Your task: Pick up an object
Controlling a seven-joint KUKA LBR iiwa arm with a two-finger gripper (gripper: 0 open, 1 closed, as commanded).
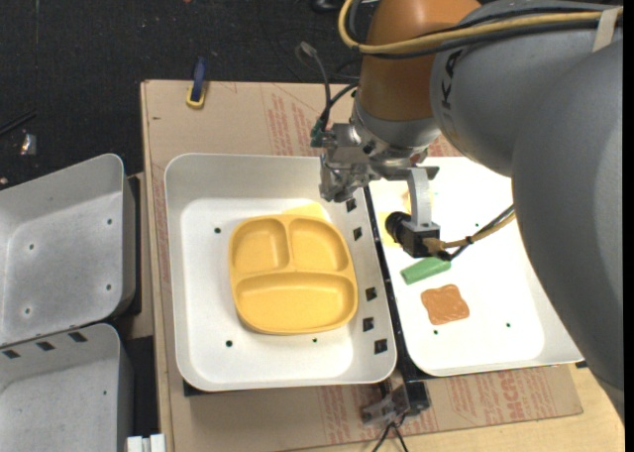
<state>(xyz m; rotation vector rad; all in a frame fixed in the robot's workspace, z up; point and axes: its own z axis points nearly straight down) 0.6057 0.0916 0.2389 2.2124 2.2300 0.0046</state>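
Note:
A yellow divided plate [293,275] lies in the middle of the left bin [198,242]. In the right bin [515,331] lie a small green block [426,270] and a brown toast-shaped piece [445,303]. A yellow object [398,223] peeks out from behind a black part of the arm there. My gripper [339,185] hangs over the divide between the bins, just above the plate's far right corner. Nothing is visibly held in it.
The orange-banded wrist [411,34] and grey arm [555,123] cover the back and right of the right bin. A blue-handled tool [197,83] lies on the cardboard behind the left bin. Grey metal trays [59,242] stand at the far left.

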